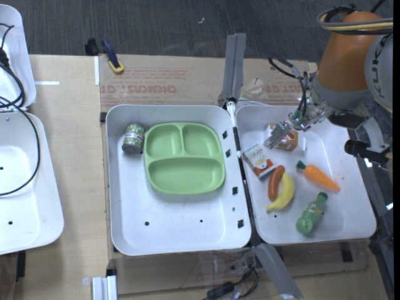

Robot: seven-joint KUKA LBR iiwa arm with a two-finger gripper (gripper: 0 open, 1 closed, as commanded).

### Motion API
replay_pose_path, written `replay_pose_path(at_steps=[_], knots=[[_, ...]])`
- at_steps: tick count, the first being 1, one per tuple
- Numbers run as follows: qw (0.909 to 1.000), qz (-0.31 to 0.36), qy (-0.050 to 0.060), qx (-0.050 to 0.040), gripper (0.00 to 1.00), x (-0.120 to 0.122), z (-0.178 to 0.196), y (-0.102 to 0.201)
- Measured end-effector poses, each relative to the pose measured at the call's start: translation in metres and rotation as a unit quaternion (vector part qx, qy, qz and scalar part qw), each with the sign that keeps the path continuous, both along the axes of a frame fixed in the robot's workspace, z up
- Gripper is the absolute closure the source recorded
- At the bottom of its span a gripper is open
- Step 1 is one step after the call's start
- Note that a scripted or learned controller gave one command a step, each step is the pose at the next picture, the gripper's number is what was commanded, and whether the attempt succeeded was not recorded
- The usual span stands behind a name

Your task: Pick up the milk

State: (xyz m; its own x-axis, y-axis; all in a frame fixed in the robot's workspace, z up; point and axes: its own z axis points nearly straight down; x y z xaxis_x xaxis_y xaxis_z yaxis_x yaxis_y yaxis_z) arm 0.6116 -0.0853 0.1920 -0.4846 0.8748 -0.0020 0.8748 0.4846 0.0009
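Camera view: milk carton (257, 160), small, red and white, lying in the right bin (350, 220) near its left wall. Just below it, sausage (275, 181) and banana (282, 192); to the right, carrot (319, 176); lower, green bottle (311, 214). Pincer (282, 134) poised above and right of the carton, over an orange packet (286, 141); opening impossible to tell. Left bin (125, 224) with green divided plate (184, 158) and small can (132, 139).

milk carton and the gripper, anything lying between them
In the camera view, only bare white bin floor separates the milk carton from the gripper, which hangs just up and right of it.
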Motion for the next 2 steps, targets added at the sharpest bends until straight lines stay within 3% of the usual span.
replay_pose_path(at_steps=[1, 2], knots=[[1.0000, -0.003, 0.000, -0.0003, 0.00, 0.025, -0.099, -0.061], [1.0000, -0.004, 0.000, -0.0004, 1.00, 0.025, -0.089, -0.062]])
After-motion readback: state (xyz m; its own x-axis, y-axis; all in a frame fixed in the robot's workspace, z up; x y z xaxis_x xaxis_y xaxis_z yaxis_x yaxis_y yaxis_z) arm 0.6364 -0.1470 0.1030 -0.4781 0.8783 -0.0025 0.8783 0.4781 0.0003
